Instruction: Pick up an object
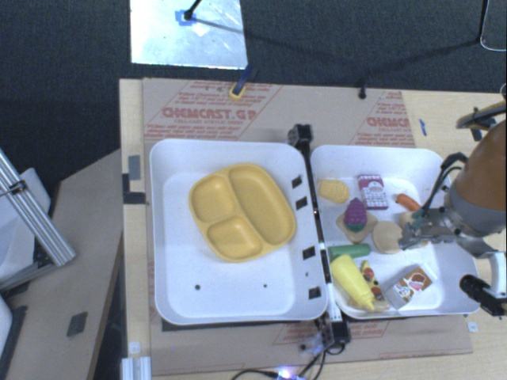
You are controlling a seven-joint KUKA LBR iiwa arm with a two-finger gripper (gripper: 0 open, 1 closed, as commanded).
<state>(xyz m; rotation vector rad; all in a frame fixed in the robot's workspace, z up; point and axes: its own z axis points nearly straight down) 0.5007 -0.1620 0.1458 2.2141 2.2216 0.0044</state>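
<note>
The pincer [412, 234] hangs low over the right bin [432, 165], its dark metal fingers pointing left from the grey wrist and orange band; at this size I cannot tell whether they are parted or closed, and nothing can be made out between them. Just left of the tips, about touching, lies a round tan biscuit-like disc [386, 237], matte and flat. Just below the pincer sits a small printed carton [409, 284] in brown, white and red, lying tilted. Just above it is an orange carrot-shaped piece [408, 202], smooth plastic. Further left, past the disc, a knobbly purple grape bunch [356, 212] stands on a tan base, with a green cucumber-like stick [349, 251] under it and a glossy yellow banana-shaped toy [352, 282] lower still. Up and to the left lie a red-and-white boxed pack [372, 191] and a ridged yellow corn piece [333, 190]. Far to the left, across the black hinged divider, the left bin [170, 291] holds a yellow three-compartment plate [242, 210], smooth and rounded.
</note>
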